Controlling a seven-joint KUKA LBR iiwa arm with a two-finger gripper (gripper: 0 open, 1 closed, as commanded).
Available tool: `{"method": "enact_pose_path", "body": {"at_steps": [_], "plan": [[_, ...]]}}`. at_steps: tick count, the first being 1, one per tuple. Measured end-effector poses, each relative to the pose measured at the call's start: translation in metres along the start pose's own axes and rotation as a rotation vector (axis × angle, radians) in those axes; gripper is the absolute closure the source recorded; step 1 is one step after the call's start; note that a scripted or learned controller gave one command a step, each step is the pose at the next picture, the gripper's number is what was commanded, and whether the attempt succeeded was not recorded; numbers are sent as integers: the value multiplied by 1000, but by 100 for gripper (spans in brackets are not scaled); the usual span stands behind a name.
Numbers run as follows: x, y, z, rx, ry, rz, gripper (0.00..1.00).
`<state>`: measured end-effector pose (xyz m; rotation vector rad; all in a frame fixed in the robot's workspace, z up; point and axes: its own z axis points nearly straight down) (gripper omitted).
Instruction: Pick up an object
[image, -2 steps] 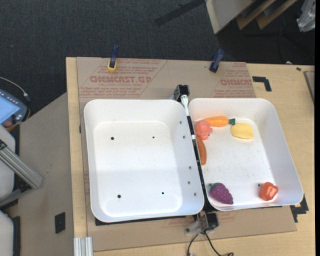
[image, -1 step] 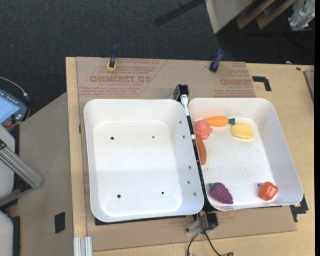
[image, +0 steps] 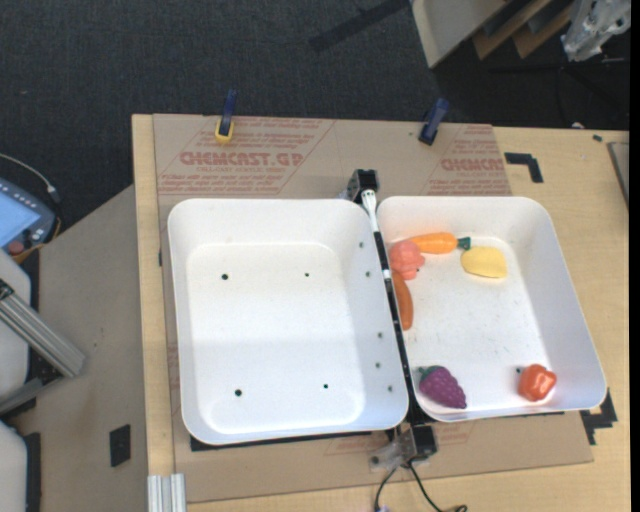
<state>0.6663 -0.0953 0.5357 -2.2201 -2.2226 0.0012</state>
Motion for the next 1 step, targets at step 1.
{"method": "enact_pose_path", "body": {"at_steps": [1], "plan": [[21, 0, 0, 0, 0, 0, 100]]}}
